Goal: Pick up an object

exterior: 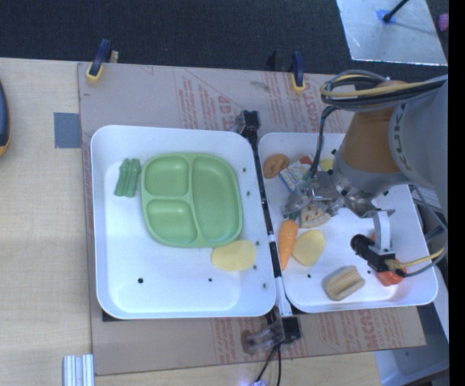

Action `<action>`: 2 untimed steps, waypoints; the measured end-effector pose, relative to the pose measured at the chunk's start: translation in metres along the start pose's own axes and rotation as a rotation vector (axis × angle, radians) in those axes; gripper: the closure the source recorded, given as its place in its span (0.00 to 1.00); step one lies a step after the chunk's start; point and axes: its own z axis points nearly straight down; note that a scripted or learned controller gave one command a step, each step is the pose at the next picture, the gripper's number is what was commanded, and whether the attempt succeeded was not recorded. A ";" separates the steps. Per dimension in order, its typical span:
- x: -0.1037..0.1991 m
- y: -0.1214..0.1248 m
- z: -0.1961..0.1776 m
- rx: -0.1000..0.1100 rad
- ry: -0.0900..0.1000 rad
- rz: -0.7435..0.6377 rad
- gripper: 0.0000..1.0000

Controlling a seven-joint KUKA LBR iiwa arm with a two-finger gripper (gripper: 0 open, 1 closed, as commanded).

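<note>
Objects to pick from lie in both white bins, and the gripper [313,198] hangs low over a small crowded heap at about 10 o'clock in the right bin [313,297], with the grey arm [409,147] coming in from 3 o'clock. How wide the gripper stands cannot be told, since the wrist hides it from above, and nothing can be seen held in it. Just under it sits a pale speckled piece [314,213] among what look like small packets, too jumbled to name. At 11 o'clock of the heap, near the bin's far left corner, lies a round brown cookie [275,166]. At 7 o'clock of the gripper an orange carrot [287,244] lies along the bin's left wall, and a yellow potato-like lump [310,248] touches its right side. A tan bread roll [343,282] rests at 6 o'clock in that bin, apart from the others. In the left bin [176,292] a green divided plate [192,199] fills the middle; a bunch of green beans [127,177] lies at its 9 o'clock, just beside it, and a second yellow lump [233,256] touches its rim at 5 o'clock.
</note>
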 end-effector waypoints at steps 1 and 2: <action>-0.002 0.002 -0.016 -0.005 -0.002 0.000 1.00; 0.063 0.032 -0.111 -0.017 0.001 -0.006 1.00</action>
